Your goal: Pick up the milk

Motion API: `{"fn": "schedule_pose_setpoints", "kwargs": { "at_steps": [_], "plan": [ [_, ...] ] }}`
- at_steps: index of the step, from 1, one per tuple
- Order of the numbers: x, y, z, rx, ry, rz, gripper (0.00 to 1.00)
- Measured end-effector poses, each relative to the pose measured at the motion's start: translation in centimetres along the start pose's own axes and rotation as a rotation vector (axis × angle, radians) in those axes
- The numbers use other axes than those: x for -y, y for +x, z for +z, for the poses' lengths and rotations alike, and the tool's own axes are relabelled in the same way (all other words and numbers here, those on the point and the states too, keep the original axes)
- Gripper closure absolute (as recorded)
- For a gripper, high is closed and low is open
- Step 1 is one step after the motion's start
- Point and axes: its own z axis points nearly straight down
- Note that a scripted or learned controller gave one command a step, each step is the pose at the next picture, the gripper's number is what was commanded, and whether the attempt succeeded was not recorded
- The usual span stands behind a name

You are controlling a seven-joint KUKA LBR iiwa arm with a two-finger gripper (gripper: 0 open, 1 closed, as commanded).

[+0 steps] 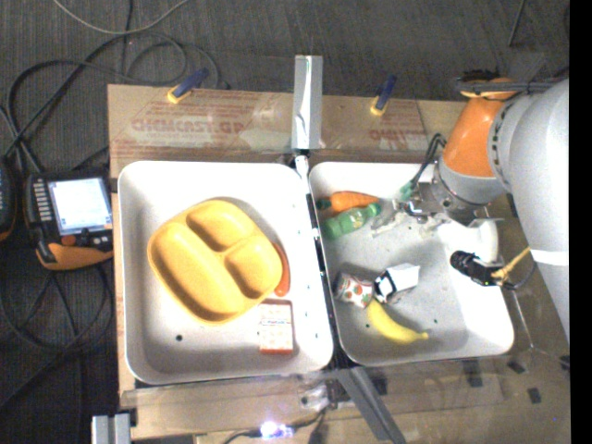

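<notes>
Milk (400,277) — small white carton, lying in the right bin (481,336) near its middle, just beside a red-and-white packet (352,290) on its left and just far of a banana (396,326). Farther back in the same bin, a carrot (354,200) and a green bottle (350,219) side by side at the far left corner. In the left bin (139,340), a yellow divided plate (215,259) with something orange (282,276) peeking out under its right edge, and a small white-and-red box (276,327) near the front.

Under both bins, a brown board (213,123) held by two blue clamps (186,83) on the far side; beyond it, dark carpet (92,63) strewn with cables. Off to the left, a handheld screen unit (72,207).

Gripper (413,203) low over the far part of the right bin, right of the bottle and well apart from the milk — whether the jaws are apart or together cannot be told. Nothing on top of the milk.
</notes>
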Motion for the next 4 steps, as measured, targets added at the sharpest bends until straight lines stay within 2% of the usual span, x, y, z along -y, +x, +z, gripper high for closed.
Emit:
{"fn": "schedule_pose_setpoints", "kwargs": {
  "at_steps": [1,2,3,4],
  "plan": [
    [8.3,0.6,0.1,0.0,-0.012,0.057,0.0],
    [8.6,-3.3,-11.2,0.0,-0.001,0.059,0.0],
    [7.6,-0.2,-7.5,-0.002,0.001,-0.007,0.0],
    [9.7,0.3,-3.7,-0.003,0.0,-0.117,0.0]
  ]
}}
